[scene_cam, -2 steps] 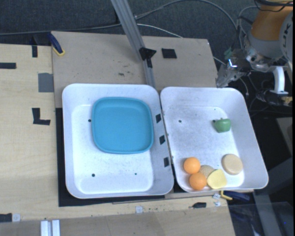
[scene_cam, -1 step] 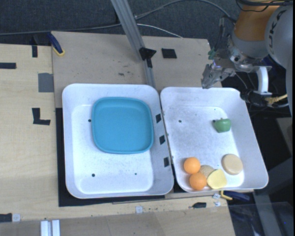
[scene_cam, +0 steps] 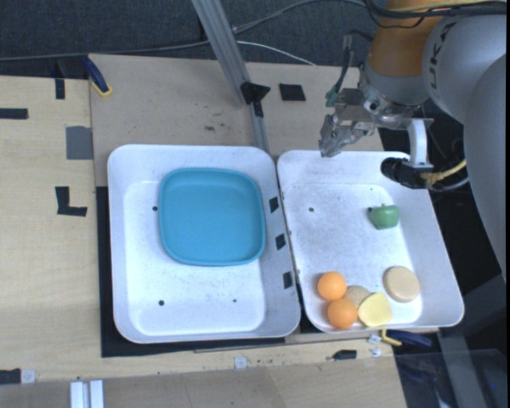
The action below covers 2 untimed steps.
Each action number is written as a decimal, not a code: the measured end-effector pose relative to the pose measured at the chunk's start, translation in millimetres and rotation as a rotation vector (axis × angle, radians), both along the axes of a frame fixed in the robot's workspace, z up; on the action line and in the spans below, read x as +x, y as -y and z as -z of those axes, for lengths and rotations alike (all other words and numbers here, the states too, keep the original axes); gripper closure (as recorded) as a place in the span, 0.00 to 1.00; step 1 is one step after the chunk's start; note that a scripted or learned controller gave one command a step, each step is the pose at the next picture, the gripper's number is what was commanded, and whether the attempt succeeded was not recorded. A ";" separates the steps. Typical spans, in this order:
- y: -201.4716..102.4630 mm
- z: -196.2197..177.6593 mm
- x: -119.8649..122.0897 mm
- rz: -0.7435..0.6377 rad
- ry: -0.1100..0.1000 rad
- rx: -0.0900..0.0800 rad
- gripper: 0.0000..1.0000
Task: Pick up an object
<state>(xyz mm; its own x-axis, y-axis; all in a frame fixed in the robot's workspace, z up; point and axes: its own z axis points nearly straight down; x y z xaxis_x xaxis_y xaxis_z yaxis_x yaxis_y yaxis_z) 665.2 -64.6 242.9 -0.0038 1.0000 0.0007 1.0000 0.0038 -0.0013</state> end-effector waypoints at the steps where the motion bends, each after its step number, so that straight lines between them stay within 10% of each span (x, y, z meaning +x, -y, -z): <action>1: -55.7 13.1 -0.9 -0.001 0.000 0.000 1.00; 2: -111.1 5.3 -5.0 -0.001 0.001 0.000 1.00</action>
